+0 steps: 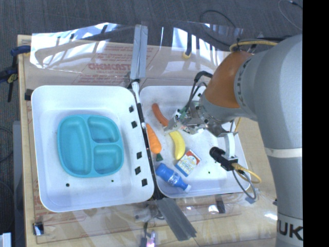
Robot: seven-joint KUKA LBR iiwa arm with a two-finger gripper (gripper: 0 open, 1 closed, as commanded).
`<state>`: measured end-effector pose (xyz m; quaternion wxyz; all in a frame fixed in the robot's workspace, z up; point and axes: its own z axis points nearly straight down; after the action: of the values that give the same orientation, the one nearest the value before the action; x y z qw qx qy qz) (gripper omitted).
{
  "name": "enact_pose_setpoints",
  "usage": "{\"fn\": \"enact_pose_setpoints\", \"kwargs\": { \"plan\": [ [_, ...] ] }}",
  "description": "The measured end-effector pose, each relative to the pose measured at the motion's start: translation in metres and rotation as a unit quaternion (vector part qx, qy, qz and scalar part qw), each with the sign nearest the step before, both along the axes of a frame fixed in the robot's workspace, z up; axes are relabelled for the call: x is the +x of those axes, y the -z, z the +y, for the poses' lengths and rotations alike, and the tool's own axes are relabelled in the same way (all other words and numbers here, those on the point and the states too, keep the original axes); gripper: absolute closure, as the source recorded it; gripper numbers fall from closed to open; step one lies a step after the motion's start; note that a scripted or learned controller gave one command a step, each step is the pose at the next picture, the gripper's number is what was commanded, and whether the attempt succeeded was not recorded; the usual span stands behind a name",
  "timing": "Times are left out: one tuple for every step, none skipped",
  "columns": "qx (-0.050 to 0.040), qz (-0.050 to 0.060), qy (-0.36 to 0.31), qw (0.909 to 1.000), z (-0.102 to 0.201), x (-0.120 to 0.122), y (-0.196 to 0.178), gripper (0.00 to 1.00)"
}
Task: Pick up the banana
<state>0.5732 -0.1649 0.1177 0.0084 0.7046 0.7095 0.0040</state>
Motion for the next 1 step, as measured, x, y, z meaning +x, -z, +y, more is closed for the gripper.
{"fn": "enact_pose_setpoints", "kwargs": {
  "plan": [
    [0.0031,0.011,-0.017,0.9998,0.0059,-0.0079,0.0287,0.00]
  ]
}}
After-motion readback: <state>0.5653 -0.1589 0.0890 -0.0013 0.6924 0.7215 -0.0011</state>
